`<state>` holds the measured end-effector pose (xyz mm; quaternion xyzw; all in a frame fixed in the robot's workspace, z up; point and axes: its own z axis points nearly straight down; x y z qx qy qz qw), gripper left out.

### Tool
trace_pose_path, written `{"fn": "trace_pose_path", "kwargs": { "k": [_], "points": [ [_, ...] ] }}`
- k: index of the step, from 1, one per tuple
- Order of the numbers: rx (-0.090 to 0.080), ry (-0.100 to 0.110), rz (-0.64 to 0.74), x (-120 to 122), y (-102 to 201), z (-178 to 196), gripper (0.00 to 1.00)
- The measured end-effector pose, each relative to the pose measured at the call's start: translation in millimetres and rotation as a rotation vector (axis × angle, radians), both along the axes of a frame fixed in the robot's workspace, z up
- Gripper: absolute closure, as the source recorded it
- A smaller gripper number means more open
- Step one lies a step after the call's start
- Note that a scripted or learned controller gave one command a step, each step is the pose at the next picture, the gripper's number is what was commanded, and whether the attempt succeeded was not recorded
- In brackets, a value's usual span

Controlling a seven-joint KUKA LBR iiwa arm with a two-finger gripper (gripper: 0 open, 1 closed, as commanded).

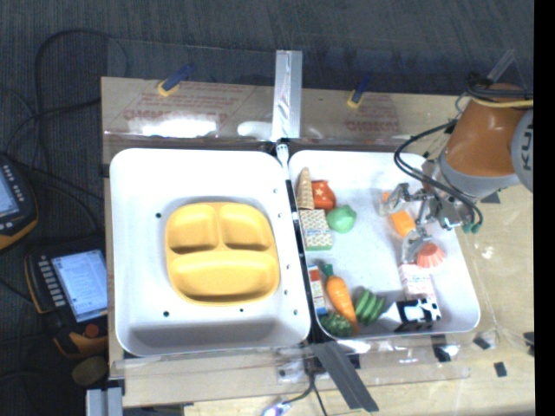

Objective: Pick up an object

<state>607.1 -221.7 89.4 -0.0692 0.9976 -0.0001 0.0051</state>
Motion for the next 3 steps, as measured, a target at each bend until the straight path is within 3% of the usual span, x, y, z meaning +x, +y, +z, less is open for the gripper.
{"fn": "trace_pose_path", "kwargs": {
  "k": [1, 2, 3],
  "points": [
    [-0.003, -0.009, -0.001, 2.6, 0.0, 12.1, 1.0],
    [-0.003, -0.008, -0.001, 2.5, 0.0, 12.0, 0.0],
    [-0.002, -0.001, -0.054, -0.4, 5.5, 0.3, 0.0]
  ]
}}
